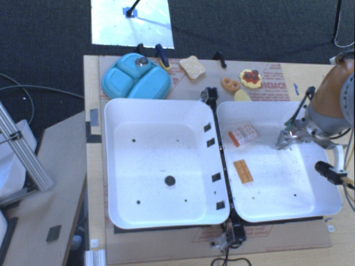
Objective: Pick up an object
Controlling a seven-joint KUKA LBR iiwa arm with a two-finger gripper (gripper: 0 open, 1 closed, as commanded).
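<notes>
Overhead, two shallow white bins sit side by side on the surface (183,73). Reaching in from the right, the grey arm (333,101) with its orange band leans over the right bin (310,204), and its hand (285,140) hangs low near that bin's right part, metal fingers pointing down and to the left. Whether those fingers are spread or closed cannot be told at this size, and nothing can be seen between them.

Two things lie on the right bin's floor: a small red-and-white packet (243,134) near the upper left, and an orange rectangular block (243,171) just below it, nearer the middle. Both are apart from the hand, to its left.

Inside the left bin (119,204), a small dark round object (170,180) rests near the centre.

Behind the bins, on the surface, are a blue divided plate (136,81) with a small metal piece on top, a toy slice of bread (192,67), a toy pretzel (230,83), a small round tart (250,78) topped with red, and a pale yellow piece (242,95) touching the right bin's back rim.
</notes>
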